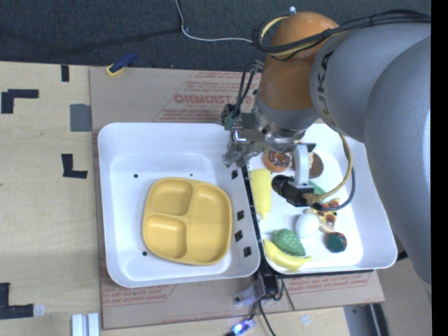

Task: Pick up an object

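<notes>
Now the end effector hangs over the right bin; its grip state is unclear

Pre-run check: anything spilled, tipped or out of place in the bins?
Nothing stands out. The yellow divided plate lies flat, right way up, in the left bin. The toy food, banana included, all sits inside the right bin, crowded toward the shared wall. The gripper is above that wall.
</notes>
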